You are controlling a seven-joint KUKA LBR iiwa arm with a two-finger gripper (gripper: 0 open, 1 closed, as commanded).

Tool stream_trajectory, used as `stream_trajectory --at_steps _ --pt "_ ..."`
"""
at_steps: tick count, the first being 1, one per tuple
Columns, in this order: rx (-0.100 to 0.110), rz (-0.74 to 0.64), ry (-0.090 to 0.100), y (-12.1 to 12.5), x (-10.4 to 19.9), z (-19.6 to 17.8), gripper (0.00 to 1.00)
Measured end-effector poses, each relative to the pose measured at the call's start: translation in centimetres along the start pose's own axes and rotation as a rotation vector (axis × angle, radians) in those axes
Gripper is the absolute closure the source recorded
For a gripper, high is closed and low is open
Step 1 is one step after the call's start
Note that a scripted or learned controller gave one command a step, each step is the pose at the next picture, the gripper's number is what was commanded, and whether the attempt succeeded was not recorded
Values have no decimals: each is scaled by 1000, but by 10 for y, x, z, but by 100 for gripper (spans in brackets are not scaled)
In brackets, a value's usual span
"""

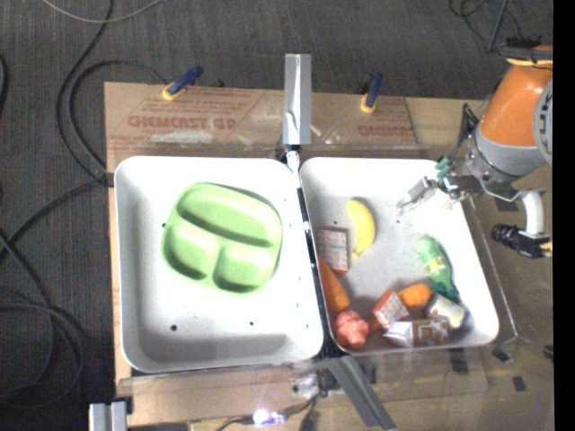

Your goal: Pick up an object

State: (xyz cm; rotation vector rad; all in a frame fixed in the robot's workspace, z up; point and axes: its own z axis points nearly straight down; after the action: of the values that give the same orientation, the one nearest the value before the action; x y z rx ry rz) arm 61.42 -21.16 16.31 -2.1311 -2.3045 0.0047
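The left bin (135, 268) is occupied by a green moulded tray (223, 237), which lies near its middle. The right bin (395, 171) holds the loose objects from which one is to be picked. Along its left wall a small printed packet (333, 248) is seen, with a carrot (333, 287) just below it and a pink item (352, 329) at the near corner. A yellow banana (362, 224) lies just beside the packet, toward the far side. Toward the near right corner a cluster is formed by a small red-and-white carton (389, 308), an orange piece (415, 294), a green bottle (435, 264) and a brown-and-white carton (422, 331); several of these are touching.

The gripper (420, 192) is seen above the far right part of the right bin, tilted toward the bin floor, with nothing shown between its fingers. Whether the fingers are apart or together cannot be told at this scale. It is apart from every object, the banana and the green bottle being nearest.

The task is judged to be at its start: no object is lifted, and all lie on the bin floor. Descent, closure on one object and lifting are left to be done.
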Motion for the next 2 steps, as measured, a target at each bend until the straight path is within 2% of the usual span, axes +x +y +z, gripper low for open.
stream_trajectory --at_steps 1,2 --pt "-5 45 -4 33 57 68 0" --pt "-26 -135 -13 -7 108 68 0"
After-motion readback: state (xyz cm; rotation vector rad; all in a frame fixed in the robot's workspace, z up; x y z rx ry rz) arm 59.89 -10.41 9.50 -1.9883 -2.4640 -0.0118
